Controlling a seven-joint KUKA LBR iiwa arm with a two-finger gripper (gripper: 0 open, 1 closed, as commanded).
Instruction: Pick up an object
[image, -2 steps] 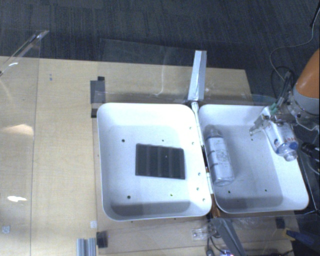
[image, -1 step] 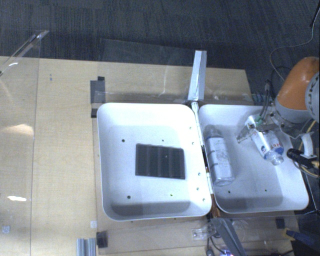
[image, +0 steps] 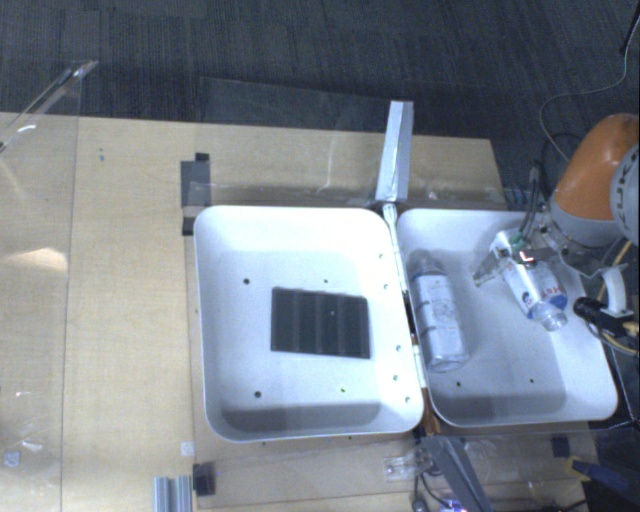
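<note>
Camera view, from left to right: the wooden surface (image: 100, 330) carries two white bins side by side. The left bin (image: 230, 260) holds a dark ribbed mat (image: 321, 323) lying flat near its middle. Just right of the divide, the right bin (image: 590, 390) holds a silvery can (image: 437, 316) on its side along the bin's left wall, its length running from the far wall toward the near one. Further right in that bin lies a small clear bottle (image: 534, 293), tilted, with its lower end pointing toward the bin's right wall. The hand (image: 512, 252) hangs over the far part of the right bin, right at the bottle's upper end; the two appear to touch there, but whether the bottle sits between the fingers is unclear, and I cannot tell whether the hand is spread or pressed together. The can lies to the hand's left and apart from it. The arm (image: 600, 180) with its orange band enters from the right edge.
</note>
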